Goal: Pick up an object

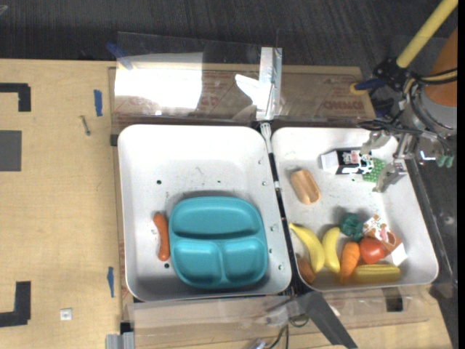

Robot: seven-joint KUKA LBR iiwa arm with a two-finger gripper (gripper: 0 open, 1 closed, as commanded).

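Objects for picking lie mostly in the right bin (pixel 425 217). I take this bin as the landmark. Just beside it, on its left, stands the left bin (pixel 138 158), and this one holds a teal divided tray (pixel 216 242) with an orange sausage-like toy (pixel 163 235) touching the tray's left edge, its long axis running from far to near.

At the near end of the right bin, two bananas (pixel 320 247) lie side by side, long axes going from far to near with a slight curve. Next to them a carrot (pixel 349 259) points toward the near wall, a red tomato (pixel 371 250) touches it, and a yellow corn (pixel 376 272) lies along the near wall, left to right. A small green piece (pixel 352 225) sits just above the carrot. A bread roll (pixel 306 185) lies near the bin's left wall, slightly tilted. A small milk carton (pixel 347 161) lies on its side at the far end.

Above the far right corner of this bin hangs the gripper (pixel 389 167); its fingers are spread apart and grip nothing.
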